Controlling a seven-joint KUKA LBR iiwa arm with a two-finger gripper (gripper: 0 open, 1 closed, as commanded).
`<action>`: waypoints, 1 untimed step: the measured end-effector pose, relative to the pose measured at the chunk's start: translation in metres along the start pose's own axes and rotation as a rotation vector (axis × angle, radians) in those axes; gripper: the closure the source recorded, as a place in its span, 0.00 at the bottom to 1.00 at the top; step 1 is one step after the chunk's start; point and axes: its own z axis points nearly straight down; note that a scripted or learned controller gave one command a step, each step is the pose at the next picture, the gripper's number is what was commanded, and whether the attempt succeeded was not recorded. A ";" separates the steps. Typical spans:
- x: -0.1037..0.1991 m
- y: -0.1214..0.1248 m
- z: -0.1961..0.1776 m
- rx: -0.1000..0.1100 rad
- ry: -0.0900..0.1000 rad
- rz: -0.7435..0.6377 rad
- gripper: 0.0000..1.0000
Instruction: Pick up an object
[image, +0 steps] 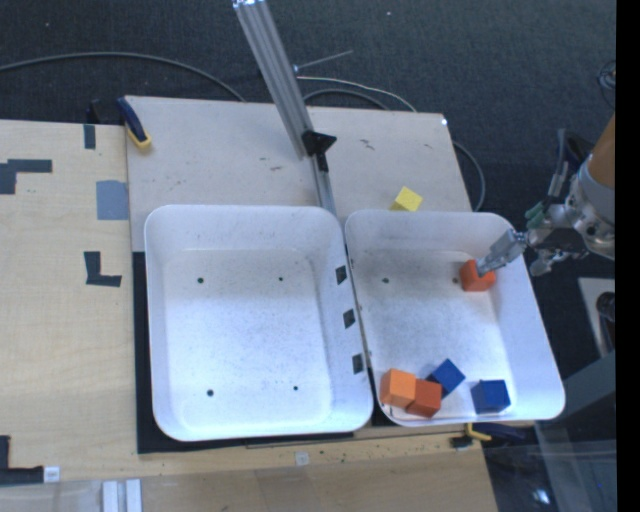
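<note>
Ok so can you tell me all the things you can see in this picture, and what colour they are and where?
white bins: 2, white, side by side on the bench; left bin, right bin
orange blocks: 2, orange, touching each other at the near edge of the right bin; lighter one, darker one
blue blocks: 2, blue, near edge of the right bin; one beside the orange pair, one in the near right corner
orange-red block: 1, orange-red, far right part of the right bin, at the gripper tip
yellow block: 1, yellow, on the bench behind the right bin
metal rail: 1, silver, slanting over the bench behind the bins
gripper: 1, grey, reaching in from the right, tip at the orange-red block
</note>
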 end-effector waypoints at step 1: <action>-0.002 -0.018 -0.018 -0.001 0.000 0.001 0.00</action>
